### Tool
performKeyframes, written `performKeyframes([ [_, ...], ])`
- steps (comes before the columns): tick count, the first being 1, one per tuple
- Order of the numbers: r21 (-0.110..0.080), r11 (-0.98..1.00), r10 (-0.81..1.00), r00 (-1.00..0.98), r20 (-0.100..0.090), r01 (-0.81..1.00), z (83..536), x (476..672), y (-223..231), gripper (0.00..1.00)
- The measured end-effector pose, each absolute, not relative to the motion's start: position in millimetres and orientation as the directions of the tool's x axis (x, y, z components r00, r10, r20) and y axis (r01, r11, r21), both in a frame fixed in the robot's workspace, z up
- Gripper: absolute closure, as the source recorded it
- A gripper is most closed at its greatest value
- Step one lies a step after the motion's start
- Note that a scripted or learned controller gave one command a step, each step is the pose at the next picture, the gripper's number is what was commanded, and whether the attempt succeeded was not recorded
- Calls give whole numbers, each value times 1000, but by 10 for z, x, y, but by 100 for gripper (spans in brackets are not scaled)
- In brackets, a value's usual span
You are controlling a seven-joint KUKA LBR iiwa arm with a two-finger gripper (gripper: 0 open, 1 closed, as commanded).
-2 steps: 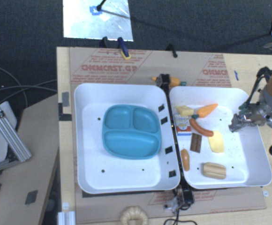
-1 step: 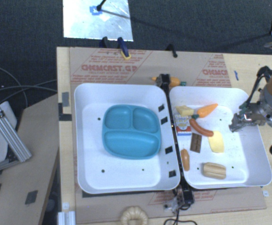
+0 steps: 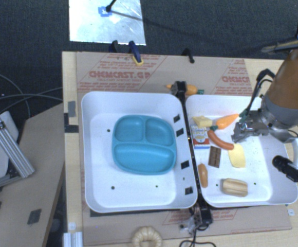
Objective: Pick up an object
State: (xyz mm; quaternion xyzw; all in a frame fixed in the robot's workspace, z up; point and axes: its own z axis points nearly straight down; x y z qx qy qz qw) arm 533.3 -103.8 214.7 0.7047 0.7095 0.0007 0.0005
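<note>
The claw (image 3: 240,133) hangs low in the right bin (image 3: 277,189), just beside the red sausage (image 3: 220,140) and yellow cheese (image 3: 236,158). I cannot tell how it is set. The blue plate (image 3: 143,143) sits in the left bin (image 3: 100,189)

Right bin crowded, left bin roomier
Food pieces (image 3: 222,140) clutter the right bin (image 3: 277,189), open floor at its right; blue plate (image 3: 143,144) fills the left bin's (image 3: 95,138) middle
</note>
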Motion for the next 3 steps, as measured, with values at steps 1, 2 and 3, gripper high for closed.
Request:
performKeyframes([
  [1,2,8,1000,-8,1,1000,2266,5417,-554,100],
  [2,3,9,1000,-9,2,1000,2342,5587,26,100],
  [3,2,8,1000,-8,1,1000,2191,5787,573,100],
])
